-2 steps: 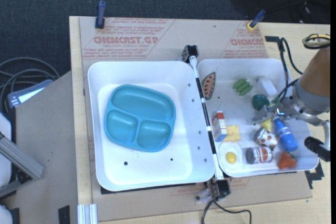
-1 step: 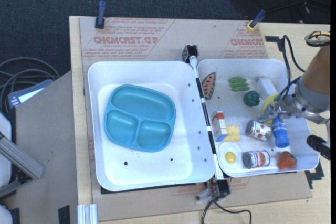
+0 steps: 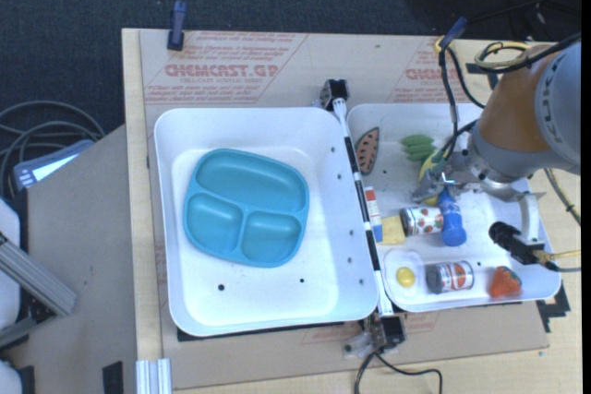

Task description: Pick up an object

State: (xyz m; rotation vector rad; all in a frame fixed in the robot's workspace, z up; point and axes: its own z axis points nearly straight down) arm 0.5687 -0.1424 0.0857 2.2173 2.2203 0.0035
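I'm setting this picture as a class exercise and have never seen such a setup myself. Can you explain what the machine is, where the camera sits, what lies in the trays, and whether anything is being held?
The picture comes from one fixed camera above a bench, looking down at a slant. The grey and orange shape at the right is a robot arm; its gripper, a two-finger claw, is lowered into the right bin. Whether it grips anything cannot be told.

Two shallow white bins sit side by side. The left bin holds a blue divided plate. The right bin holds small toys: a watermelon slice, a green vegetable, a blue bottle, a spotted can, a red-labelled can, a yellow piece and a strawberry.
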